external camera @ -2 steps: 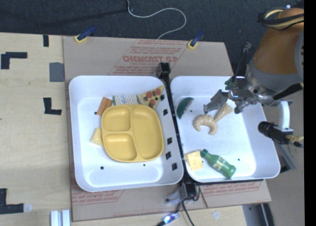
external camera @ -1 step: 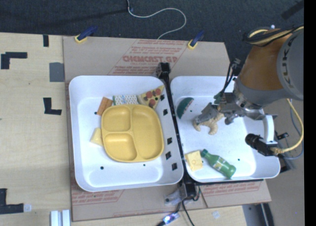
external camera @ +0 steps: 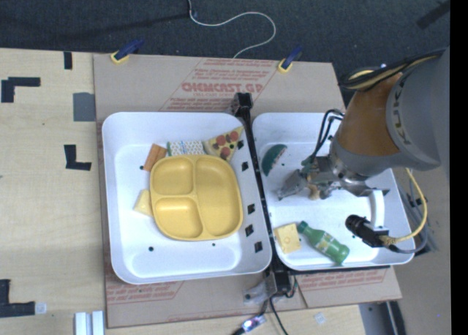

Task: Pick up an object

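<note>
My gripper (external camera: 292,186) hangs low over the middle of the right bin (external camera: 395,253), pointing left, below the grey arm with its orange band (external camera: 365,125). A dark green curved piece (external camera: 274,156) lies just up and left of it, apart from it. Toward the bin's front lie a green bottle (external camera: 324,243) on its side and a yellow cheese block (external camera: 287,238) beside it. I see nothing held in the gripper.
The left bin (external camera: 121,253) holds a yellow divided plate (external camera: 196,197) lying over an orange piece (external camera: 155,156), a pizza slice (external camera: 225,143) and a yellow wedge (external camera: 142,202). A black divider (external camera: 252,180) separates the bins. A black cable (external camera: 398,240) loops near the right bin's front corner.
</note>
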`<state>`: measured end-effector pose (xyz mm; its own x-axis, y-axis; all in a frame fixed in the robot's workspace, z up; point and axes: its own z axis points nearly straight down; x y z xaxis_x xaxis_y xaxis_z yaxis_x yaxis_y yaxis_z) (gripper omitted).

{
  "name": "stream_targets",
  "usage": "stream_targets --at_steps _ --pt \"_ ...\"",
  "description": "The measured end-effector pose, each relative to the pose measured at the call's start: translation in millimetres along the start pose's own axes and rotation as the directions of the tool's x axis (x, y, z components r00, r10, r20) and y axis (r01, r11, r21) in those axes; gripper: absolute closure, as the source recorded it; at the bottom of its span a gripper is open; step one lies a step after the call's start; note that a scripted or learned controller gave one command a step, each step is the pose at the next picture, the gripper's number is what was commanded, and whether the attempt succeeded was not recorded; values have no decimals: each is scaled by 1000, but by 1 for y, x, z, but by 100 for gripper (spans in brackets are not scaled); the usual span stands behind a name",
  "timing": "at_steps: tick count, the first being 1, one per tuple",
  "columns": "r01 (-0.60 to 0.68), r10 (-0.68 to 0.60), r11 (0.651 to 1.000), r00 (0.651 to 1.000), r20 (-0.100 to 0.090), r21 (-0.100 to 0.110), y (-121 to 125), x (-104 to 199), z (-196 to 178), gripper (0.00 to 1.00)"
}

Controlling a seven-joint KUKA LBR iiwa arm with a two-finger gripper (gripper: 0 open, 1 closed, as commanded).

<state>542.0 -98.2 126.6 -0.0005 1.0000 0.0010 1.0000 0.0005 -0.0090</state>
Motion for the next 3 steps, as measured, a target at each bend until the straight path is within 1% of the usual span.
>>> stream_targets --at_steps 1,2,3 --pt "1 -1 1000 1000 2 -6 0 1 45 0" --pt "1 -1 1000 1000 1 -8 0 1 32 100" --pt "1 -1 1000 1000 1 -11 2 -1 -10 100"
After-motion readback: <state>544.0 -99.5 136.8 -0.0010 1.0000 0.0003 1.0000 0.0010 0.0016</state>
